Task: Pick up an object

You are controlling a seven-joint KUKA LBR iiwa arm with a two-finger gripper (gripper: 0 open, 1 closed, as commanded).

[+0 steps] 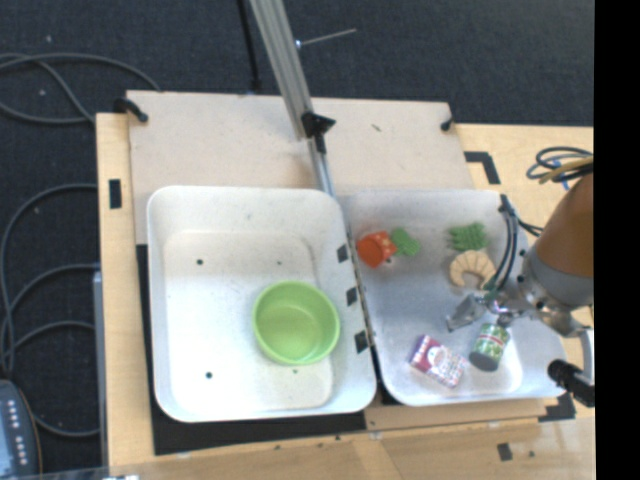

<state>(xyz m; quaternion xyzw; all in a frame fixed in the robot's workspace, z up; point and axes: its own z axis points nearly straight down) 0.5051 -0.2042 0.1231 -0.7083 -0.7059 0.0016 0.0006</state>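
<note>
You have two shallow white bins side by side, both smooth with rounded corners: the left bin [180, 268] and the right bin [420, 223]. The left one holds one round green bowl [295, 322], glossy and plastic-looking, at about 5 o'clock of that bin. The right one holds six things: one rounded orange piece [375, 249] touching a small green block [405, 242] at 10 o'clock, one ridged green piece [466, 236] at 1 o'clock, one tan ring-like curl [470, 267] just below it, one flat pink-and-white packet [437, 359] at 6 o'clock, and one small green-labelled bottle [489, 345] with a dark cap at 4 o'clock. The gripper [484, 313] hangs just above the bottle; you can't tell whether its fingers are spread or closed
</note>
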